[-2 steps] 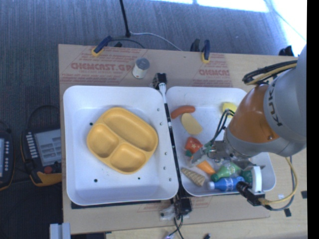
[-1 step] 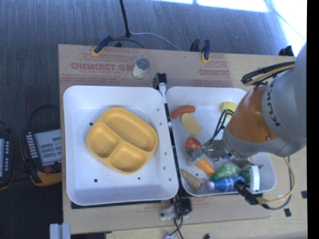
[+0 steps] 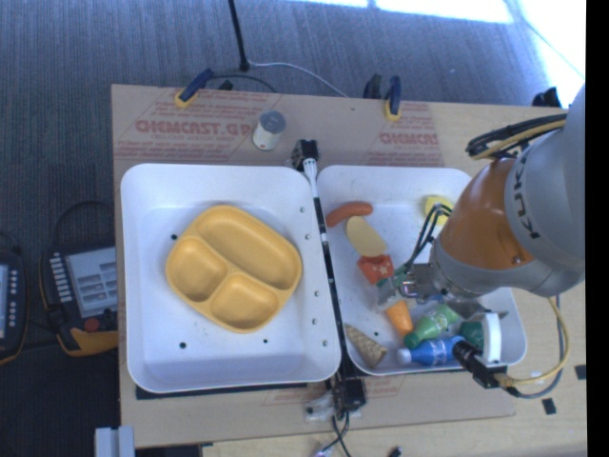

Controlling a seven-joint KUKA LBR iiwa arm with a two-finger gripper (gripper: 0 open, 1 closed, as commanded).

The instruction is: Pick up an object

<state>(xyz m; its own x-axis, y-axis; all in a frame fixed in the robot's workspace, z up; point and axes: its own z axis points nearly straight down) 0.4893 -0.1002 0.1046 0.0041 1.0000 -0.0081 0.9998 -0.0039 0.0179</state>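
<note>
A: Claw (image 3: 404, 287)?
B: Low in the right bin (image 3: 335, 255), near its middle, by the red pepper (image 3: 374, 268) and carrot (image 3: 399, 316). Grip hidden, cannot tell.
A: Left bin (image 3: 143, 255)?
B: Yellow divided plate (image 3: 234, 268) at its centre. Sausage (image 3: 348, 212) near the right bin's far-left corner.

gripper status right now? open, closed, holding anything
gripper: cannot be told; it sits low in the right bin among the toy food, next to the red piece.

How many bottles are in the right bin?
2: a green bottle and a blue bottle, side by side near the bin's front edge, below the arm. The arm may hide others.
</note>
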